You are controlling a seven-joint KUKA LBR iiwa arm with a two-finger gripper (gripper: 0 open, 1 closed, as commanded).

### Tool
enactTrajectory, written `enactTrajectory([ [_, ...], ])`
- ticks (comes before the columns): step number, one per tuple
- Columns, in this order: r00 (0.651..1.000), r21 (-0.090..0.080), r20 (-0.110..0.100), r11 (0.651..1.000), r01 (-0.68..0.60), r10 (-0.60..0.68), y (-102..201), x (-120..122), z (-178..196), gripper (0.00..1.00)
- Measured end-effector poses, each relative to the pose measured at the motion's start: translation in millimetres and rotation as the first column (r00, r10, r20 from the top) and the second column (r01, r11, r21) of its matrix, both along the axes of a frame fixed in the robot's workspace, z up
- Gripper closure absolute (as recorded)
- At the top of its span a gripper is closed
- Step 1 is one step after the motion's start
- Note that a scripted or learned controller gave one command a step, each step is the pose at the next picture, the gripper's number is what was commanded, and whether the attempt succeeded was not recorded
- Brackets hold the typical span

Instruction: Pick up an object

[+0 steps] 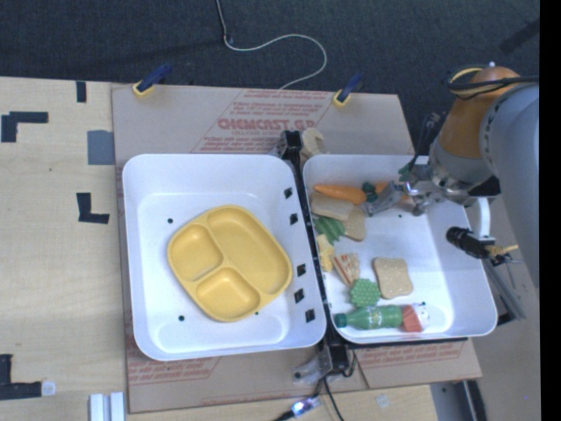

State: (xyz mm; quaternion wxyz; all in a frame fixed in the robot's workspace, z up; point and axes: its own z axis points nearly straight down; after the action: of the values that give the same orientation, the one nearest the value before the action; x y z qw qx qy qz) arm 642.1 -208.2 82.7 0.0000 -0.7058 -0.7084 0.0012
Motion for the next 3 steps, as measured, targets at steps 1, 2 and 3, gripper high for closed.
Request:
enactTrajectory([
  [1, 1.0, -0.001, 0.003, 1.0, -0.001, 0.001, 0.4, 1.2, 12.7, 1.0],
  [2, 1.0, 0.001, 0.004, 1.0, 0.003, -0.003, 4.5, -5.5, 59.1, 1.0],
  [3, 1.0, 0.0, 0.006, 1.0, 0.003, -0.003, 2.9, -8.1, 122.1, 1.0],
])
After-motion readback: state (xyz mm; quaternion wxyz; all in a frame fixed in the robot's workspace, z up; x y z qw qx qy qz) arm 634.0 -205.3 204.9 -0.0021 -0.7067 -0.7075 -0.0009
